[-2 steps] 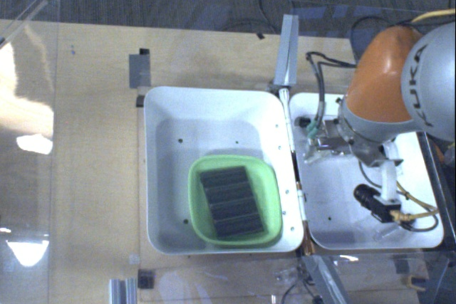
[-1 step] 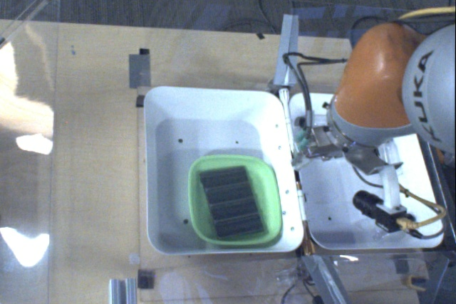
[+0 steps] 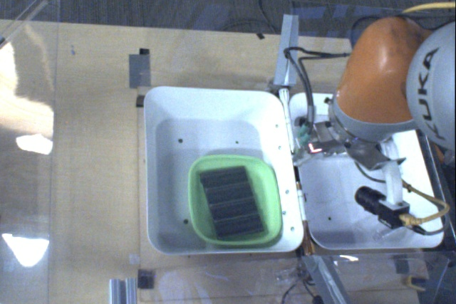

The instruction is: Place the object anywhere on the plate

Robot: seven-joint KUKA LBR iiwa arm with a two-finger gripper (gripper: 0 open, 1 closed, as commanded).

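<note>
A light green square plate (image 3: 268, 178) sits in the front part of the left white bin (image 3: 214, 107). A dark grey ridged block (image 3: 230, 203) lies flat on the plate, running from its back left to its front right. My arm's orange and grey wrist (image 3: 381, 82) hangs over the right bin (image 3: 335, 224). The gripper (image 3: 313, 142) pokes out under the wrist at the right bin's left wall, apart from the plate and the block. Most of it is hidden by the wrist.
The two bins stand side by side on a pale wooden bench, meeting at a narrow divider (image 3: 296, 181). A grey metal post (image 3: 285, 46) rises behind the bins. Small dark brackets (image 3: 140, 67) sit on the bench at the back left.
</note>
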